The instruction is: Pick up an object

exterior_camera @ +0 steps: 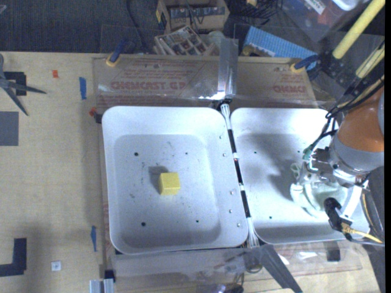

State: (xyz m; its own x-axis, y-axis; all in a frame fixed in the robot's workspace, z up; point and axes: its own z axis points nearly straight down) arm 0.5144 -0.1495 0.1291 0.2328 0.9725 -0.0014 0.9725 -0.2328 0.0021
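Positioned over the right bin (269, 133), near that bin's front right corner, the end effector (303, 185) hangs low above the white floor with pale fingers pointing toward the divider between the bins; whether those fingers stand wide or narrow cannot be told from this slant, and nothing is seen between them. Arm (360, 139), grey with an orange band, enters from the tabletop's right edge. Object of the task: one small yellow cube (170, 183), resting alone near the centre of the left bin (122, 133), slightly toward its front edge, well apart from every wall and well apart from the end effector. It sits flat, its sides turned slightly askew to the bin's walls, casting a short shadow toward the bin's back left. Assessment: the cube looks light and rigid, probably foam, wood or plastic, with flat matte faces that should offer fair friction and no fragility concern. Recommended hold is across two opposite vertical faces, at mid-height, fingers aligned to the cube's slight rotation so that it does not twist or squirt out on closing. Clearance around it is ample on all sides. Pick not yet begun; the arm must first cross the divider.
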